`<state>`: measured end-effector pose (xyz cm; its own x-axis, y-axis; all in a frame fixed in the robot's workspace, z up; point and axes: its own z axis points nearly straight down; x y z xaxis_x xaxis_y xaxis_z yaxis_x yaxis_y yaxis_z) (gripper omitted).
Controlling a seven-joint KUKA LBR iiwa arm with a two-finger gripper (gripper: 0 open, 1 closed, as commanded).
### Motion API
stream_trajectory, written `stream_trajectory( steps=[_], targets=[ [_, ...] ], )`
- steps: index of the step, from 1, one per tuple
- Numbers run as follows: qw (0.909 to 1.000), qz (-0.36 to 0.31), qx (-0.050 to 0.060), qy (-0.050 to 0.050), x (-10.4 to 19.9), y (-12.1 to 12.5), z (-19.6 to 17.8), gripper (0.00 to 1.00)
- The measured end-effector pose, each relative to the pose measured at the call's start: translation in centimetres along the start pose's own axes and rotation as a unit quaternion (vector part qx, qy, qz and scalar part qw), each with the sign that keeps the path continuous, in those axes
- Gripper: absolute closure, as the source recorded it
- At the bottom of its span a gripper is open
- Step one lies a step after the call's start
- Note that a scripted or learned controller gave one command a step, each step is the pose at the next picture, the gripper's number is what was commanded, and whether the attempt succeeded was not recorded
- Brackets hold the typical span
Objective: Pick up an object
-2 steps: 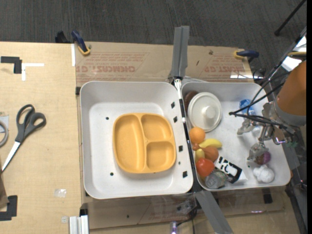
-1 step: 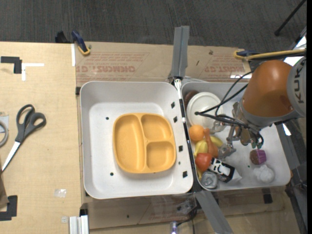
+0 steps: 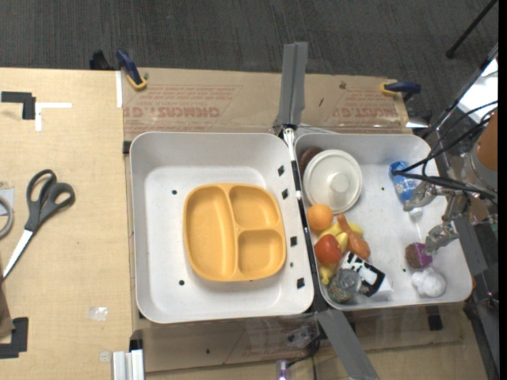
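At the right edge of the frame, I cannot tell the gripper state; the purple object just beside it lies in the right bin, not yet lifted.

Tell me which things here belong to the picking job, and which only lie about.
For the job: gripper, purple object, white ball, orange ball, tomato, white bowl, right bin.

Lying about: scissors, yellow tray, clamps.
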<state>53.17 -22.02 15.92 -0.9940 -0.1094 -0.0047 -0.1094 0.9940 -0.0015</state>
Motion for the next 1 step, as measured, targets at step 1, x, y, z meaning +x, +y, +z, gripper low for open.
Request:
stream_trajectory(
  steps=[1],
  targets=[
    [0.9999, -0.014, 0.000, -0.001, -5.68, -0.65, 6.64, 0.00]
  ],
)
